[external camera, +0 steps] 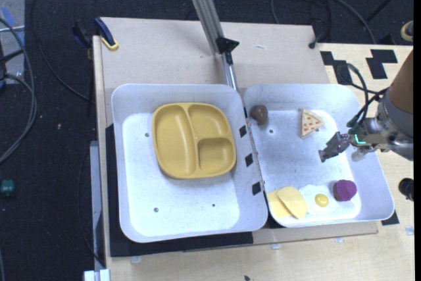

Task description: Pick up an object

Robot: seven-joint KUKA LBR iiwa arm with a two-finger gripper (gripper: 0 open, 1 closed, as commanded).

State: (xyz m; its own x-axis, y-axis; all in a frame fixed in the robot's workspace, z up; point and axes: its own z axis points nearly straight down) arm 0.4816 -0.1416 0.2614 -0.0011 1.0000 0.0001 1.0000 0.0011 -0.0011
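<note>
The right bin holds several small toy foods. A pizza slice lies near its back and a brown lump sits at its back left corner. A purple piece, a small yellow round piece and a pale yellow wedge lie along its front. My gripper hangs over the right side of this bin, between the pizza slice and the purple piece. It is open, with nothing between its fingers.
The left bin holds a yellow divided plate. A metal pole slants in from the back toward the seam between the bins. The arm enters over the right bin's right rim.
</note>
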